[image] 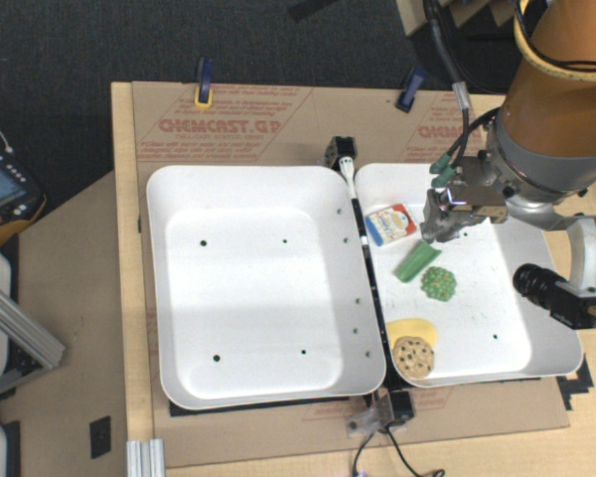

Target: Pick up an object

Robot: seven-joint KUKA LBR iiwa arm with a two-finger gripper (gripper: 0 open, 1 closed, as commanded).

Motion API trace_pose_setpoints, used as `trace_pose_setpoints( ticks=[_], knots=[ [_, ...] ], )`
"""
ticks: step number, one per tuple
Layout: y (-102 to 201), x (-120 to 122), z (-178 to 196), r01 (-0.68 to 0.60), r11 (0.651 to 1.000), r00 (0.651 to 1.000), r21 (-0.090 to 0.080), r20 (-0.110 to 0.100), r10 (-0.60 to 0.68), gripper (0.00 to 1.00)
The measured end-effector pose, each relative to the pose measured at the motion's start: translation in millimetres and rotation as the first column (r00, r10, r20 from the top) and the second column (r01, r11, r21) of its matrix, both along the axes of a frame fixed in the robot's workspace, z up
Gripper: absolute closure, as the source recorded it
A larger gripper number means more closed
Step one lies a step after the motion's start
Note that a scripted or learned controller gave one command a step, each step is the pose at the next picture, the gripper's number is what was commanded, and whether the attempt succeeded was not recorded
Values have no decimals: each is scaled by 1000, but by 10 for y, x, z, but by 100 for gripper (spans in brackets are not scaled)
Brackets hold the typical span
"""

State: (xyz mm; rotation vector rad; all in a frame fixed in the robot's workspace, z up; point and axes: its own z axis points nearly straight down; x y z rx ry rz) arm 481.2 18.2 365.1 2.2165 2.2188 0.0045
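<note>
**Crowded approach in the right bin: risk of a missed or double grasp**

You are looking at the gripper (443, 229) hanging low over the right bin (536, 366), towards its far edge. Its tip is sitting just above the upper end of the green block (416, 262), with the white packet (390, 224) just beside it on the side of the divider. Whether the jaws are released or clenched cannot be told; the wrist housing is hiding them, and nothing is visibly being held between them.

Candidate objects are all lying in the right bin: the green block and white packet near the far edge, the green textured ball (438, 283) touching or almost touching the block, and the cookie (412, 355) resting against a yellow piece (415, 330) near the near-left corner. The left bin (169, 296) is holding nothing to pick.

Risks, in my judgement:
- The block is lying tilted; jaws closing across its end are likely to pivot it out.
- Packet, block and ball are crowding together, so a finger may be landing on a neighbour and pushing rather than gripping.
- The ball may be rolling off if nudged.

Writing: the cardboard (228, 112) under the bins is reading "CHEMCAST", in red. The packet's blue and red print is too small to read.
</note>
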Motion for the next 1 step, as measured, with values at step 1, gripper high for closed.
trace_pose_setpoints(
  ticks=[1],
  knots=[
    [3,7,101,-1,1000,1000,-1,2,1,100]
  ],
)
